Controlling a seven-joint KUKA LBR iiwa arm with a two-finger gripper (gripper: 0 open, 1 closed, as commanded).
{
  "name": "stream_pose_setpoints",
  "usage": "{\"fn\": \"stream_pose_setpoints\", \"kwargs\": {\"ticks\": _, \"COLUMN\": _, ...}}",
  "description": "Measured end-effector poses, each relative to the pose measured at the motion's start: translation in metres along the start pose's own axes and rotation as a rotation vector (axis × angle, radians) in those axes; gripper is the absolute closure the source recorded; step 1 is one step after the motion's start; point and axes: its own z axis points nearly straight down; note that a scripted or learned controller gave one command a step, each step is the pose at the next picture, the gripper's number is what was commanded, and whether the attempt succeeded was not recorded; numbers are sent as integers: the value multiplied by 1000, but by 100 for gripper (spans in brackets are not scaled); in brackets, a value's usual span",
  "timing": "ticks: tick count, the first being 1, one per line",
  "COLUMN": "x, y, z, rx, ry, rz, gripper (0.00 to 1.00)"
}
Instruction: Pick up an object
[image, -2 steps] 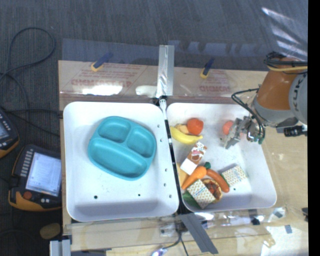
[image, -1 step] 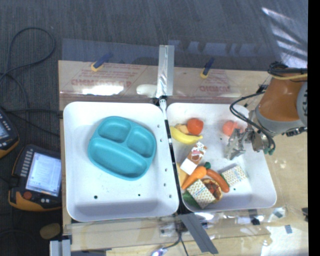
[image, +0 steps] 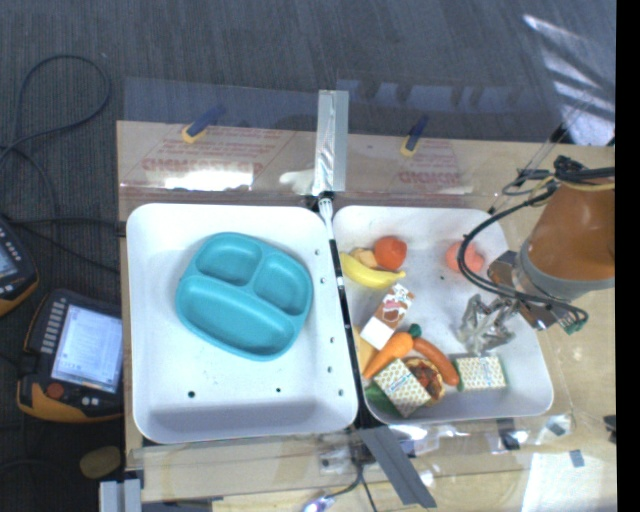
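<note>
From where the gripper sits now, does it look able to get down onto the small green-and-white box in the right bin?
Probably yes. The gripper hangs just above and beside the green-and-white box, which lies flat near the right bin's front wall with nothing on top. The carrot beside it may crowd one finger.

Two white bins (image: 150, 330); one blue tray (image: 245, 293); one banana (image: 367, 272); two carrots (image: 392, 350).

Wooden bench (image: 140, 150), two white bins (image: 160, 400), perhaps taped sheets (image: 205, 165)

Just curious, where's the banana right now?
The banana lies in the right bin, near its left wall, just below the orange ball.
</note>
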Motion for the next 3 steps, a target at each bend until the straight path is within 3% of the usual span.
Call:
{"fn": "stream_pose_setpoints", "kwargs": {"ticks": 1, "x": 5, "y": 5, "z": 0, "rx": 1, "ry": -3, "rz": -294, "gripper": 100}}
{"fn": "stream_pose_setpoints", "kwargs": {"ticks": 2, "x": 40, "y": 25, "z": -2, "rx": 5, "ry": -3, "rz": -697, "gripper": 100}}
{"fn": "stream_pose_setpoints", "kwargs": {"ticks": 3, "x": 42, "y": 30, "z": -1, "rx": 0, "ry": -6, "rz": -1017, "gripper": 100}}
